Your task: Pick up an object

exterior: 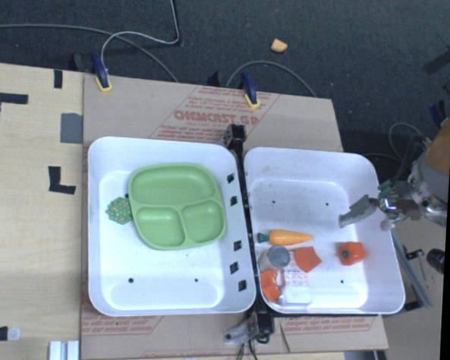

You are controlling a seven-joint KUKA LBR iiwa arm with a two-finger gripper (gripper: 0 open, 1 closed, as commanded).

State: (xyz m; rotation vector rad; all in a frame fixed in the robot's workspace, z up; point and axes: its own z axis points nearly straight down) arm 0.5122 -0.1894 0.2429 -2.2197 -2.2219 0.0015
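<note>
Nearest the lens, at the right bin's (362,170) front edge: white packet (296,286) beside grey disc (279,256), toy carrot (288,237) just behind. Red pepper (350,253) lying apart, below the gripper (357,212). Finger state impossible to tell; nothing visibly grasped. Green divided plate (178,206) in left bin (157,294).

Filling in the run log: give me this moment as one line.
pincer: over right bin, right side | holding: nothing seen | carrot, pepper: in bin | left bin: green tray
</note>
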